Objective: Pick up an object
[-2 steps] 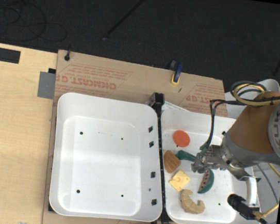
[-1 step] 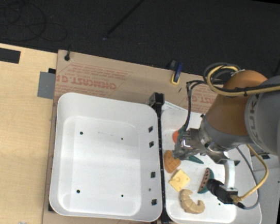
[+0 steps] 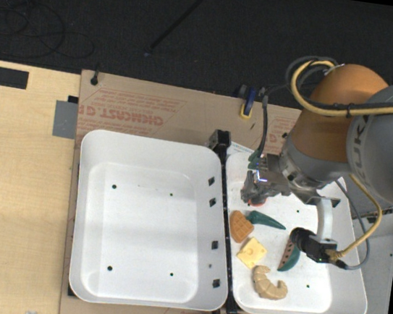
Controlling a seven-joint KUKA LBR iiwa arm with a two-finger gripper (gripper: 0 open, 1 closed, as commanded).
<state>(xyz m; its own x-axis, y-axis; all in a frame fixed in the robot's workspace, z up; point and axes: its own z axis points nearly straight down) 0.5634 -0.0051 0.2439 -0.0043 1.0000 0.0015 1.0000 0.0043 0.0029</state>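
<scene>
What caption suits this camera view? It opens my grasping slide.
KUKA arm's hand low in the right bin above a teal pepper, waffle and cheese.

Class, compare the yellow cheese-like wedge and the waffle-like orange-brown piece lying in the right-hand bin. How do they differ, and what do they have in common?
Colour: the yellow wedge is pale yellow; the orange-brown piece is darker, with a grid pattern. Surface: the wedge looks smooth with small holes; the orange-brown piece looks ridged. Place: the orange-brown piece lies nearer the end effector; the wedge lies closer to the tan curved piece. Both are small, lie flat in the right bin, and neither is gripped.
</scene>
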